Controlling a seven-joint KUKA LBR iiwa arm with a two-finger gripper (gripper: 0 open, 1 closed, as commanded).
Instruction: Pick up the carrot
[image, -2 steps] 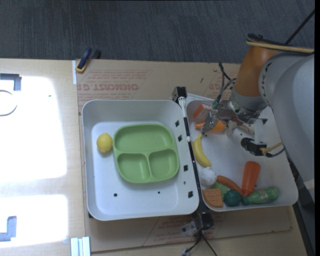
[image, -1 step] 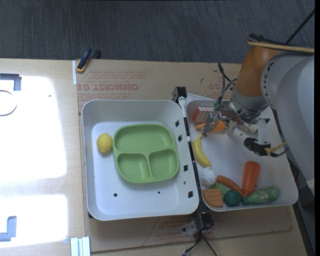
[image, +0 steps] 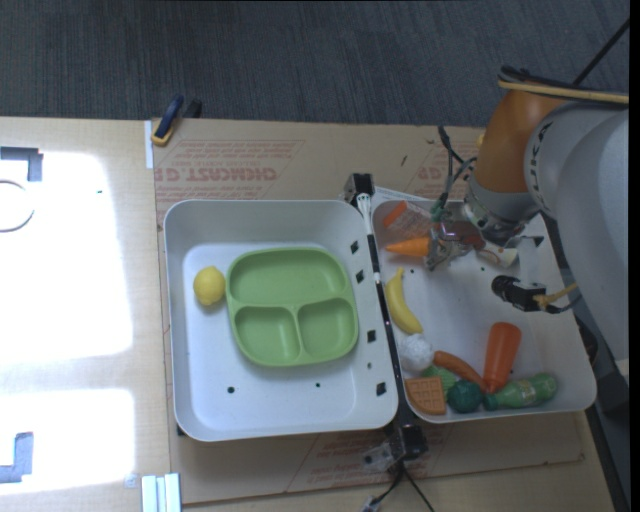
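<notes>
An orange carrot (image: 407, 246) lies in the right bin (image: 560, 330) near its back left corner, with its point toward the divider. My gripper (image: 441, 240) is low in the bin, right at the carrot's thick end and touching or almost touching it. The wrist above covers the gripper's tips. A second orange-red piece (image: 395, 213) lies just behind the carrot, against the bin's back wall.
The right bin also holds a banana (image: 403, 303), a white ball (image: 416, 351), a fat orange cylinder (image: 501, 355), a small orange-and-green vegetable (image: 458, 366), a waffle (image: 426, 394) and a green vegetable (image: 522, 391). A green divided plate (image: 293, 305) and a lemon (image: 209, 286) sit in the left bin.
</notes>
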